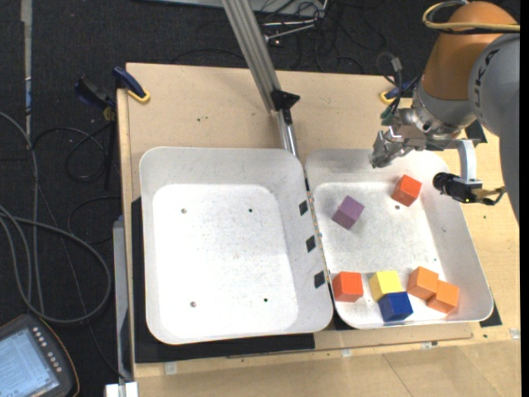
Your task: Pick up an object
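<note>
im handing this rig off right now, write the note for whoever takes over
Gripper: hangs over the far edge of the right bin, nothing seen between its fingers; open or shut cannot be told.
Blocks, all in the right bin: orange block nearest the gripper, purple block mid-bin, and along the near edge a red-orange block, yellow block, blue block and two orange blocks touching each other.
Left bin: holds no blocks.
Done: no pick visible.
Left: grasp and lift one block; the lone orange one looks the easiest.
</note>
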